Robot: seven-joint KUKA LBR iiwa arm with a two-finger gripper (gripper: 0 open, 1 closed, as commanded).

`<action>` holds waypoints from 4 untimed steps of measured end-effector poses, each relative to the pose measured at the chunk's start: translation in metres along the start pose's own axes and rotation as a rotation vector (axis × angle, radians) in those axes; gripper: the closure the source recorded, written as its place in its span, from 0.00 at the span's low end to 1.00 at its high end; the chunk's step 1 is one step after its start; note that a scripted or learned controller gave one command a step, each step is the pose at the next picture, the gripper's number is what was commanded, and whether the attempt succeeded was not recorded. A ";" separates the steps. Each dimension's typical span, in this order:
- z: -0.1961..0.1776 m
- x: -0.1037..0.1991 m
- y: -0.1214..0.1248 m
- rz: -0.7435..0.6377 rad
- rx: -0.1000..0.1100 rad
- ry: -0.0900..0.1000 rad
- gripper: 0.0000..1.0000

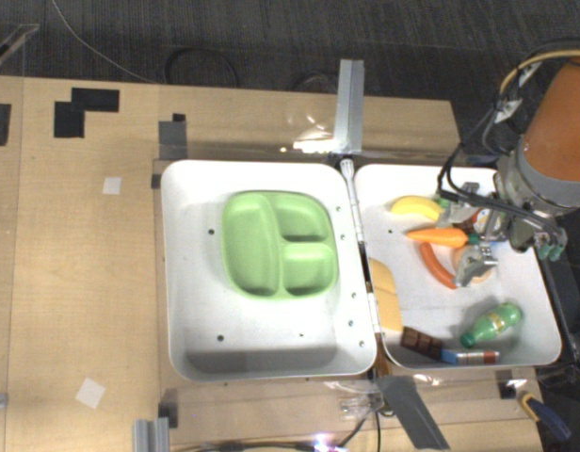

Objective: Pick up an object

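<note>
Camera view looks down on two white bins; left bin has a green divided tray, right bin has the clutter. Arm reaches in from the right, gripper low over the right bin's upper middle, right at the orange carrot-like piece and a red-orange curved piece just below it. Can't tell if the pincer is apart or together, too small and dark, and nothing is clearly between it, so I won't call a grasp. Step judged: approach or descent onto a target, pick not yet done. Likely target is the carrot or the curved piece, both touching or nearly touching the tool tip. Next move calls for closing squarely on one item only, then lifting straight up; those two lie so close that a pinch could catch both or push one aside. Other stuff: yellow banana-like item just above the carrot, near the bin's top wall; green bottle lower right, well apart from the tool; dark brown bar and a red-blue marker-like thing along the bottom wall; tan block against the divider side. Banana crowds the carrot's upper side.
</note>
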State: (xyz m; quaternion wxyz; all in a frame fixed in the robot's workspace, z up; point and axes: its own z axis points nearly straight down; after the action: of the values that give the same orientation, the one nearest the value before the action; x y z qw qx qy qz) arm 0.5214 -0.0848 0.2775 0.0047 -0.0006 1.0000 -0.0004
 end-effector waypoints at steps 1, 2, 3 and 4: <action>0.146 -0.023 -0.001 0.023 -0.002 0.013 0.00; 0.187 -0.022 -0.022 0.054 0.000 -0.008 0.00; 0.187 -0.013 -0.021 0.042 0.001 -0.012 0.00; 0.189 -0.089 -0.011 0.105 -0.001 -0.006 0.00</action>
State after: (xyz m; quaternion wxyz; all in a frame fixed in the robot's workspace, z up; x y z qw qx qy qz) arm 0.6118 -0.0954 0.0892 0.0077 0.0521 0.9986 0.0005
